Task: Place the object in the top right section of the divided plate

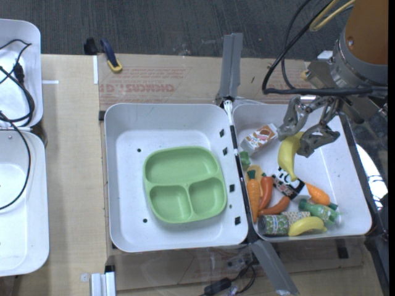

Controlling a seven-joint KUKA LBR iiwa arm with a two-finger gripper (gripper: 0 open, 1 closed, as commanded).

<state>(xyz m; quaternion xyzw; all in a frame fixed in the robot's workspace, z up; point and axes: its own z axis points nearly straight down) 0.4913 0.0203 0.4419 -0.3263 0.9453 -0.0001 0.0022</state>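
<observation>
Arm (364, 36) over right bin (355, 184), jaws (307, 132) clasping upright banana (287, 155).

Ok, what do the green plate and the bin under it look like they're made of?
The plate looks like moulded plastic with a matte finish: even pale green, soft rounded dividers, no sharp glare. The bin looks like thin formed plastic, white and slightly glossy, with rounded corners and a rolled rim. It could be coated metal; the view leaves that open.
</observation>
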